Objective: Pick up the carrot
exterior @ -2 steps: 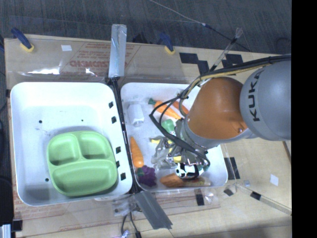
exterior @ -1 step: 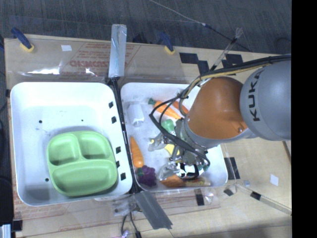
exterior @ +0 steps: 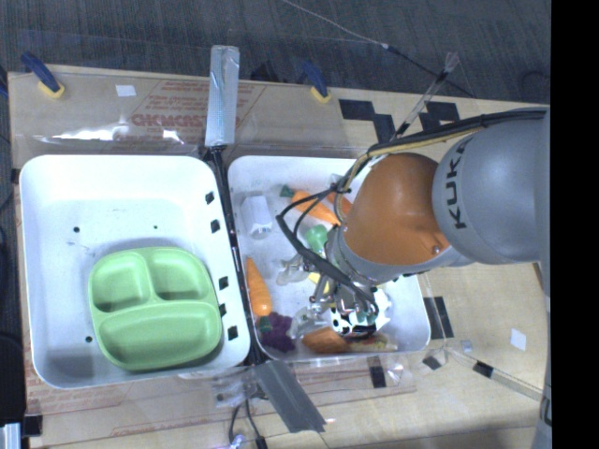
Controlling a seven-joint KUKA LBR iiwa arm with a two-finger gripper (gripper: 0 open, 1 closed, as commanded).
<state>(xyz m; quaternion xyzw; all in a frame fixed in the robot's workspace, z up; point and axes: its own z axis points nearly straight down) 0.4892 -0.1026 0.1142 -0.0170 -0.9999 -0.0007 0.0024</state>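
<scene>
The carrot (exterior: 258,290), a slim orange piece, lies along the left wall of the right bin (exterior: 412,318), pointing toward the near edge. My gripper (exterior: 339,312) hangs low over the near middle of that bin, to the right of the carrot and apart from it. The arm's orange band and grey wrist cover much of the bin's right half. Nothing can be made out between the gripper's tips from this angle.
A purple item (exterior: 273,331) lies just below the carrot, and another orange piece (exterior: 328,341) rests against the near wall under the gripper. More orange (exterior: 312,203) and green toys sit at the bin's back. A green divided plate (exterior: 154,307) is in the left bin (exterior: 56,204).
</scene>
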